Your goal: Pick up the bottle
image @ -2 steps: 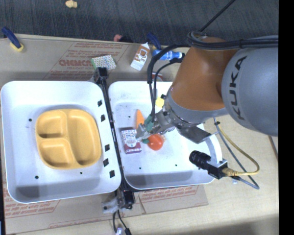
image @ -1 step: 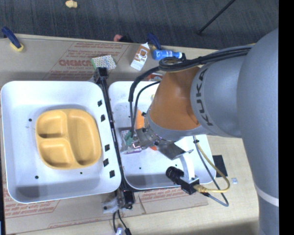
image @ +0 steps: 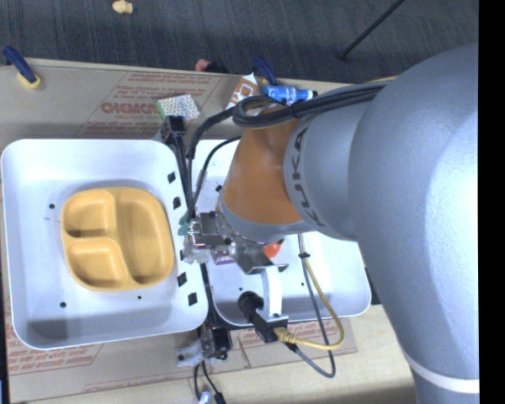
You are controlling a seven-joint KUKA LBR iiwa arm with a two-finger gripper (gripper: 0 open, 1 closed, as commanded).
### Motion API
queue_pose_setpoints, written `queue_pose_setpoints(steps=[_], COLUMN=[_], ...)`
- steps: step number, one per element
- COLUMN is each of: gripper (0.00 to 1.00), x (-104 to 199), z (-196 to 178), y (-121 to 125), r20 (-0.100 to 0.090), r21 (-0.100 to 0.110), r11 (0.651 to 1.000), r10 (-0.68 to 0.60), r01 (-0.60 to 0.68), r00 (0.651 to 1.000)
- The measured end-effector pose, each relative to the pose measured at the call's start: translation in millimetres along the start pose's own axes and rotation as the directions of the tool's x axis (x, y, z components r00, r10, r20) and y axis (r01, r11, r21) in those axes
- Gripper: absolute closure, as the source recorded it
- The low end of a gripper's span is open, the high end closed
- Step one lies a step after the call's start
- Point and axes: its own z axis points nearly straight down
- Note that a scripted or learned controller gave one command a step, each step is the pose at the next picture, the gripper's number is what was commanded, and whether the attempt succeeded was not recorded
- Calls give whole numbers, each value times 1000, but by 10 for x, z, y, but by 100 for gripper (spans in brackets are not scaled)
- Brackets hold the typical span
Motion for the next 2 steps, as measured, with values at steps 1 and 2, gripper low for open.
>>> queue_pose_setpoints(steps=[1, 2], gripper=[100, 100], x=[186, -104], z=[3, -1641], y=[-6, 8], r20=[-1, 3], r21=[3, -3], r11=[919, 820], r10=[-395, -572], r01=[395, 573], r00=[919, 820])
